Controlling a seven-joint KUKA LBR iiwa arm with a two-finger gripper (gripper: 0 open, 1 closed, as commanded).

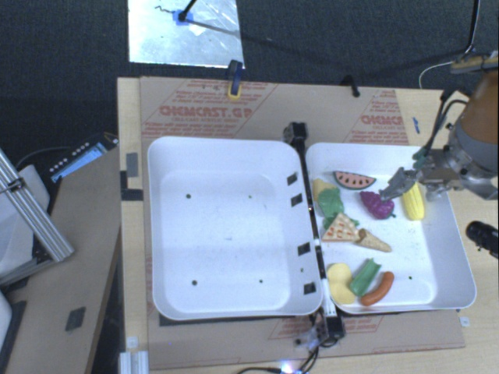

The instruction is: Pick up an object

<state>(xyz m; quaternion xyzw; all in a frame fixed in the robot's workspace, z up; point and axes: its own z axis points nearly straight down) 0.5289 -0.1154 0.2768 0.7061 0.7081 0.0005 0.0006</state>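
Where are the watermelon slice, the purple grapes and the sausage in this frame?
watermelon slice (355,181), camera view, on its red flesh.
purple grapes (377,205), camera view, on the middle of the bunch.
sausage (376,288), camera view, on the middle of its length.

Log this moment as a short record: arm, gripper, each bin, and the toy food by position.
arm: grey KUKA arm reaching in from the view's right
gripper: gripper above the right bin, near the purple toy and the corn
left bin: left bin, white, shallow
right bin: right bin, holds the toy food
far side: watermelon slice
middle: green vegetable, purple toy, corn, pizza slice, ice cream cone
near side: yellow fruit, green pepper, sausage
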